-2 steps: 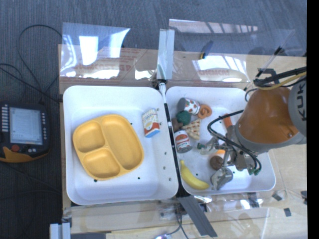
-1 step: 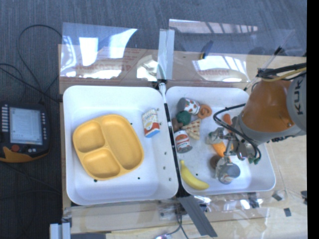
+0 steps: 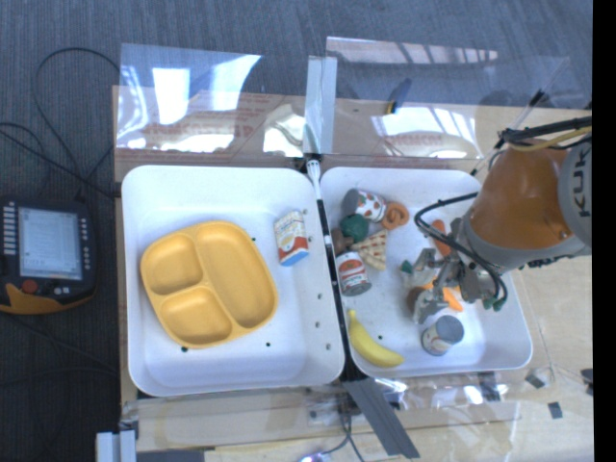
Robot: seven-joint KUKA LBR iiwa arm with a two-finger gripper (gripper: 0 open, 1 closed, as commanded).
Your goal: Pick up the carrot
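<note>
The carrot (image 3: 451, 300) is in the right bin (image 3: 500, 349), where an orange end pokes out just below the gripper. Another orange bit (image 3: 438, 227) shows above the gripper, and I cannot tell whether it belongs to the same carrot. My gripper (image 3: 435, 279) hangs low over the middle of the right bin, directly over the carrot and covering most of it. The grey arm with its orange band (image 3: 520, 205) reaches in from the right. Whether the gripper touches the carrot is hidden.
The right bin also holds a banana (image 3: 373, 345), a red-labelled can (image 3: 353, 273), a grey tin (image 3: 442, 334) beside the carrot, a waffle piece (image 3: 373, 250), a green item (image 3: 354, 226) and a cup (image 3: 366, 203). The left bin (image 3: 144, 354) holds a yellow divided plate (image 3: 207, 282) and a small carton (image 3: 292, 236).
</note>
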